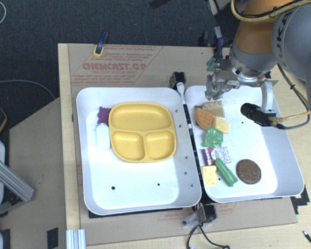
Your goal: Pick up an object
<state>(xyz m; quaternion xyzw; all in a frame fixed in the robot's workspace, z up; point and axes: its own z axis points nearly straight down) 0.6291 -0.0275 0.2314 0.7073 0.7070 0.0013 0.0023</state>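
Observation:
My gripper (214,93) hangs low over the back left corner of the right bin (280,154), just above a pale wedge-shaped piece (214,108). Below that lie an orange-brown bread-like piece (203,119) and a yellow cheese-like block (221,125). Further forward sit a green crumpled item (213,137), a small patterned packet (220,154), a green cylinder (226,172), a yellow cube (209,175) and a brown round cookie (248,171). Nothing shows between the fingertips.
The left bin (140,191) holds a yellow divided tray (142,130), with a purple item (103,114) and a white bottle (102,137) at its left side. A black camera-like fixture (256,114) with a cable sticks into the right bin behind the gripper.

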